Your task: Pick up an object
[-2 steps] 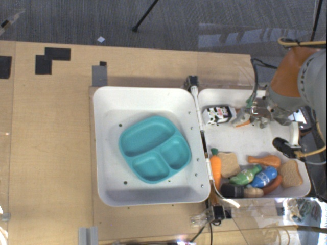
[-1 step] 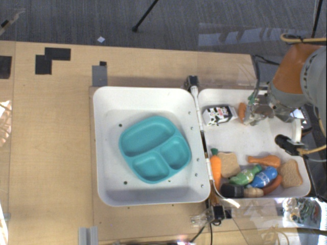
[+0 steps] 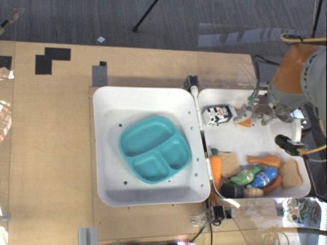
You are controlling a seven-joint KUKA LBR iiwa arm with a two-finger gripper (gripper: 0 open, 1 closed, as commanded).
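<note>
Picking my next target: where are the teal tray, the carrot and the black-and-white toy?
teal tray (image 3: pixel 155 148): camera view, on its centre divider.
carrot (image 3: pixel 216 170): camera view, mid-body, by the right bin's left wall.
black-and-white toy (image 3: pixel 217 114): camera view, on its middle.

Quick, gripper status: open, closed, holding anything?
Gripper: cannot be told. It sits low in the right bin, beside a small orange piece.

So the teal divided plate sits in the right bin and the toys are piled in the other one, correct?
Not quite. The camera view shows the teal divided plate in the left bin; the toys are piled in the right bin, as you implied by "the other one".
</note>
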